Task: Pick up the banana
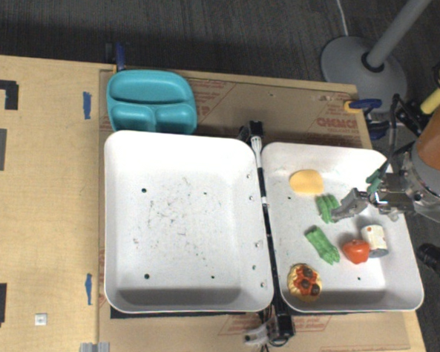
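arm: grey, with an orange band (pixel 434 144) above the wrist, it reaches in from the right edge over the right bin's (pixel 402 294) far right corner
tool (pixel 347 208): dark metal, angled down and to the left, its tip low over the middle of the right bin, just beside the upper green piece (pixel 326 208)
tool state: cannot tell whether it is spread or pressed together; nothing shows pinched in it
banana (pixel 306 182): a smooth, pale yellow rounded lump in the upper left part of the right bin, lying flat, near the tool's tip but apart from it
upper green piece: short, matte and ridged, lying below and to the right of the banana
lower green piece (pixel 322 243): longer and bumpy, lying slantwise near the bin's middle
red piece (pixel 356 251): round and glossy, tomato-like, touching a small white block (pixel 375 237) on its right
round patterned piece (pixel 304 280): brown with red and yellow spots, at the front of the right bin
left bin (pixel 122 203): shallow white plastic with rounded corners, its floor scuffed with fine grey marks and a few small dark holes
teal tray (pixel 152 100): smooth moulded plastic with compartments, just behind the left bin
surface (pixel 39 220): tan cardboard-like board with black marks and bits of blue tape
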### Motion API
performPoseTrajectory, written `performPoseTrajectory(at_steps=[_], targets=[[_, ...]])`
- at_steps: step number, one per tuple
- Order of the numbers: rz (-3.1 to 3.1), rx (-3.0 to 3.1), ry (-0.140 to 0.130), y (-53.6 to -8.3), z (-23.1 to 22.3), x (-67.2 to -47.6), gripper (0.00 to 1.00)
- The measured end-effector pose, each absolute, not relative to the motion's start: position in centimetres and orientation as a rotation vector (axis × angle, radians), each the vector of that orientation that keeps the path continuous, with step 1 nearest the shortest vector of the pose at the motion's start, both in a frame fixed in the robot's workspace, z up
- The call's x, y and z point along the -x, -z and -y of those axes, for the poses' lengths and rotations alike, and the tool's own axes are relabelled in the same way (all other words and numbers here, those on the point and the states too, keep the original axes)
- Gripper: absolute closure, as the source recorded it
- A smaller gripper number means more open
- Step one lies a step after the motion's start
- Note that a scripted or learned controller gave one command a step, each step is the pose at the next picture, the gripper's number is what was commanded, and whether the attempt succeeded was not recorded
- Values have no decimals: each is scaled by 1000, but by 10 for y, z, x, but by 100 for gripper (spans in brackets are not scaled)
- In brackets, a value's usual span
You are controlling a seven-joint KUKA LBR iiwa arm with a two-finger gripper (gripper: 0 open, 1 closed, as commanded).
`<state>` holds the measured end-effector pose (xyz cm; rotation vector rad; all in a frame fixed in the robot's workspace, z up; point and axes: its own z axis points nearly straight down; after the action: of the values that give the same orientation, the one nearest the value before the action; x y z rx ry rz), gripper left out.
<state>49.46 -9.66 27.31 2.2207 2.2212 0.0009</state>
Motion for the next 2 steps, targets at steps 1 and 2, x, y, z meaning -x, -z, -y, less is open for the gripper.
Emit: performPoseTrajectory(at_steps=[1, 2], targets=[[-2436, -1986, 0, -191, 29, -479, 0], [-2414, -2006, -1, -365, 92, -525, 0]])
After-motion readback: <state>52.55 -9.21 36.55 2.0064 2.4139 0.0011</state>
